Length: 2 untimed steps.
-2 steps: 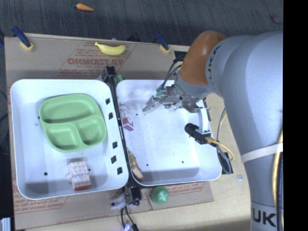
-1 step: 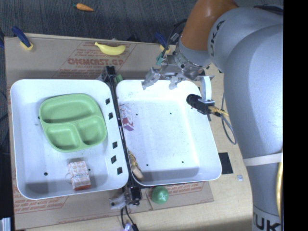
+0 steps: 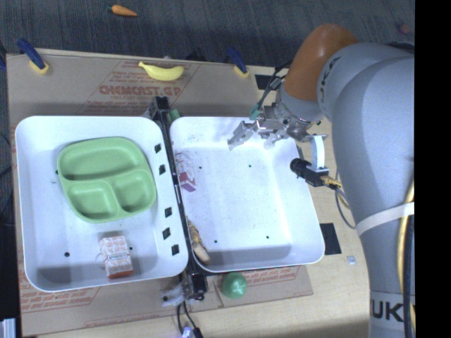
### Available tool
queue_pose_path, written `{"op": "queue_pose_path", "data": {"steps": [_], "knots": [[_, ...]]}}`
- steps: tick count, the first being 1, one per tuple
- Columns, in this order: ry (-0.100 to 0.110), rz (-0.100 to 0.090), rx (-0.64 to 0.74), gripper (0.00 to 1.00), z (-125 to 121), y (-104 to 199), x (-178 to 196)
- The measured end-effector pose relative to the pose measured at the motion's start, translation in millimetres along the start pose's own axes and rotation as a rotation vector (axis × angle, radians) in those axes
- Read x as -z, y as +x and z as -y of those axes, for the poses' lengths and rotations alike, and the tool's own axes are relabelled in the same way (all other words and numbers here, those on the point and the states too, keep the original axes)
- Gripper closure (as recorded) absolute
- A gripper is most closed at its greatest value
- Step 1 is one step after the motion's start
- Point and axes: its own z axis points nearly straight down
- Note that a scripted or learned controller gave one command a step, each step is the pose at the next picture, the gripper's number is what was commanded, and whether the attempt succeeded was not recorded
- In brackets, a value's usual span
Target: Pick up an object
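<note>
Two shallow white bins sit side by side on a cardboard-covered bench. The left bin (image 3: 28,189) holds a green divided tray (image 3: 106,178) in its upper half, lying flat with three compartments facing up. Below the tray, near the bin's lower edge, lies a small red-and-white carton (image 3: 115,254), well apart from the tray.

The right bin (image 3: 282,217) carries a small reddish-white scrap (image 3: 186,178) against its left wall and a tan object (image 3: 198,248) in its lower left corner, hard against the divider. The rest of its floor shows only scuff marks.

Outside the bins: a yellow banana (image 3: 161,70) on the cardboard above the left bin, a green ball (image 3: 234,285) just below the right bin's lower edge, and a small orange item (image 3: 124,10) on the dark floor beyond the bench.

The arm (image 3: 366,139) reaches in from the right, its orange band (image 3: 317,55) above the wrist. The gripper (image 3: 243,134) hangs over the upper part of the right bin, pointing left, well apart from every object. Whether it is released or clenched cannot be told; nothing is seen in it.
</note>
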Motion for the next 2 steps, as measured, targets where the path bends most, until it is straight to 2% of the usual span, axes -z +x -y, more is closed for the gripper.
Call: {"op": "queue_pose_path", "data": {"steps": [1, 2], "knots": [[-0.004, 0.0, 0.001, 0.0, -1.2, -26.4, -3.1], [-0.001, 0.0, 0.002, 0.0, 33.1, -27.1, -22.4]]}}
